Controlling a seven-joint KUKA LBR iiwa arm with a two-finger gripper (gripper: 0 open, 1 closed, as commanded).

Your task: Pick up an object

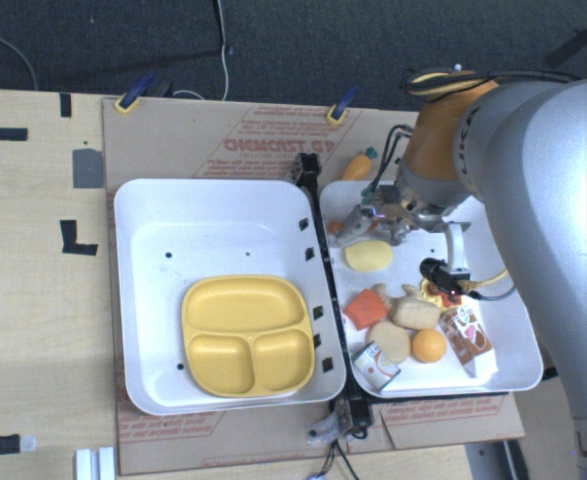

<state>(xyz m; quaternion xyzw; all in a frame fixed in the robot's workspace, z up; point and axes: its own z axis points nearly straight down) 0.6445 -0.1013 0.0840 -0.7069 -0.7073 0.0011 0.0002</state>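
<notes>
The pincer hangs low over the pale yellow lump in the right bin, seemingly lining up a grab, though its grip I cannot tell.

Yellow divided tray lying in left white bin. Blue clamps gripping the cardboard sheet at its far edge. Black cable trailing behind.

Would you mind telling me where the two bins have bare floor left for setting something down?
The left bin has bare floor above the yellow divided tray, up to its back wall, plus a strip on the tray's left. The right bin is crowded: pale yellow lemon, red block, orange ball and snack packet cluster under the pincer.
</notes>
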